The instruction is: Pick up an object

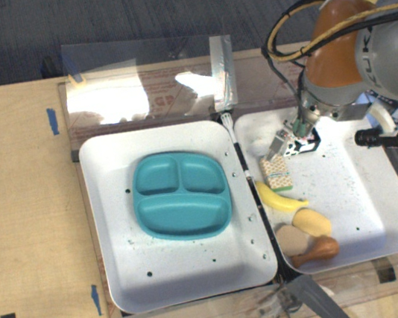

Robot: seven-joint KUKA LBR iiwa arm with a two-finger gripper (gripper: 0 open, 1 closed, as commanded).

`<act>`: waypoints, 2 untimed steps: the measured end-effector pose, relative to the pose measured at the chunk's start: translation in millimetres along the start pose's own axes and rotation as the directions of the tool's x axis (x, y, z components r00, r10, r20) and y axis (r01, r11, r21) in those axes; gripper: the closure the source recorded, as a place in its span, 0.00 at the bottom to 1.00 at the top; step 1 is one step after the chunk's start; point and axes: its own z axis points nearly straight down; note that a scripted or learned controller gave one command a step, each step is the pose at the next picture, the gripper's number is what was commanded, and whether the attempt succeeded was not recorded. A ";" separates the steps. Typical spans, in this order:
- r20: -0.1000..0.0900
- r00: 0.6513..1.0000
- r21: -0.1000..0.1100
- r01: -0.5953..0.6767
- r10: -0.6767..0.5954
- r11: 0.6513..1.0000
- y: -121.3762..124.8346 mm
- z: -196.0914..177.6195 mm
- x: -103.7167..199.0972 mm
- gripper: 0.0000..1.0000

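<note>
My gripper (pixel 287 144) hangs low over the back left part of the right bin (pixel 370 186), just above a checkered sponge-like block (pixel 277 172). Its fingers (pixel 279 144) stand apart with nothing between them. In front of the block lies a yellow banana (pixel 278 200). Nearer the bin's front left corner sit a yellow potato-shaped item (pixel 313 222), a tan rounded item (pixel 293 240) and a brown rounded item (pixel 316 250).
The left bin (pixel 109 207) holds a teal divided plate (pixel 181 194). A clear panel and a metal post (pixel 223 75) stand behind the bins. Cables (pixel 290 26) loop above the orange wrist band. The right bin's right half is bare white floor.
</note>
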 end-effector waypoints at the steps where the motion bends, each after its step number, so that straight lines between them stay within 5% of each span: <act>1: 0.015 0.981 -0.027 -0.194 0.194 0.981 -26.7 8.8 -4.1 0.00; 2: 0.008 0.891 -0.028 -0.453 0.453 0.891 -65.1 9.0 -36.3 0.00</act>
